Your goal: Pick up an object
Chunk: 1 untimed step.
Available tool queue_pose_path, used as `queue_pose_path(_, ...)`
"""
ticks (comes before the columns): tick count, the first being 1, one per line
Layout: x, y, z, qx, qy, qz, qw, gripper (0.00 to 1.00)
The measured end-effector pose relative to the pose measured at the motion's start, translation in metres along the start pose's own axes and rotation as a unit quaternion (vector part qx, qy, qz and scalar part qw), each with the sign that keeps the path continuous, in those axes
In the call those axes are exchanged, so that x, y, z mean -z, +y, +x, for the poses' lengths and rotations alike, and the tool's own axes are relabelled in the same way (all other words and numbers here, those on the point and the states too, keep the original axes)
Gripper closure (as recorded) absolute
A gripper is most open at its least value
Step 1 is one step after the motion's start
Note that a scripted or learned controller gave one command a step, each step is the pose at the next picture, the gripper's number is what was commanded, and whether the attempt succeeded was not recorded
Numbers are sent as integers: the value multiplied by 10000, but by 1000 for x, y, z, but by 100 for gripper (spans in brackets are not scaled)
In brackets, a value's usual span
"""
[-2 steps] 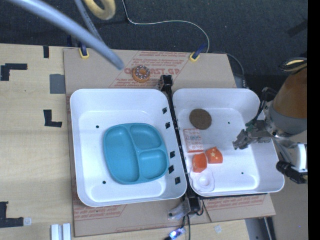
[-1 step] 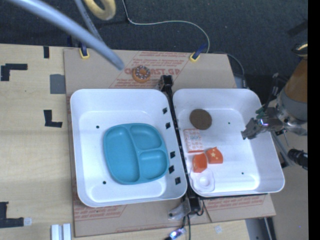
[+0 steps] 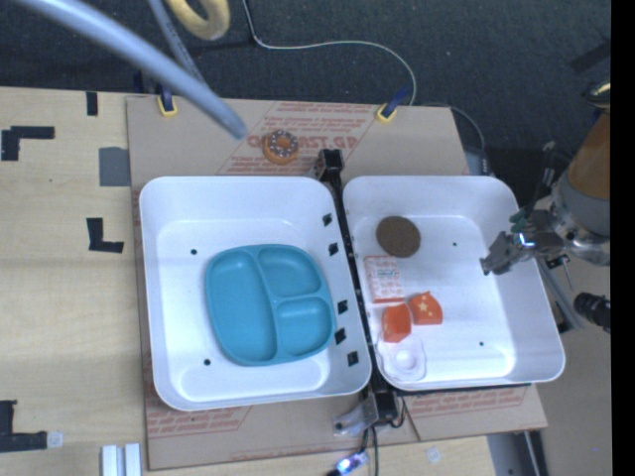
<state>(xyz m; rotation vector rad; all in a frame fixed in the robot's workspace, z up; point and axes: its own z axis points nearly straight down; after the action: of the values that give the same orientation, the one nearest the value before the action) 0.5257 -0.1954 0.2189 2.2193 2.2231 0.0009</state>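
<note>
So we're seeing the gripper (image 3: 508, 249) hanging over the right edge of the right bin (image 3: 496, 360), and honestly we can't tell what it's doing, since it's just a dark blur from up here. Nothing is showing in it.

Closest to it, off to its left, a brown round disc (image 3: 399, 235) is lying flat on the bin floor, well apart from the gripper. Below and left of the gripper, an orange block (image 3: 426, 308) is sitting right against a red piece (image 3: 396, 322), and just above those a flat packet with reddish print (image 3: 384, 278) is lying next to the bin's left wall. Further down, a small white round thing (image 3: 405, 358) is resting in the near-left corner of that bin.

Farther left, past the black divider clips, the left bin (image 3: 169, 226) is carrying a teal compartment plate (image 3: 268, 302).

Beyond both bins, a sprinkled donut (image 3: 281, 146) is sitting on the cardboard sheet (image 3: 427, 137) covering the worktop (image 3: 60, 256), and a grey pole (image 3: 119, 38) is slanting across the far-left corner.
</note>
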Motion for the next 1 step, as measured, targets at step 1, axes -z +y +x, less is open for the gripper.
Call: queue_pose_path(1,4,11,60,25,5,3,10000,100)
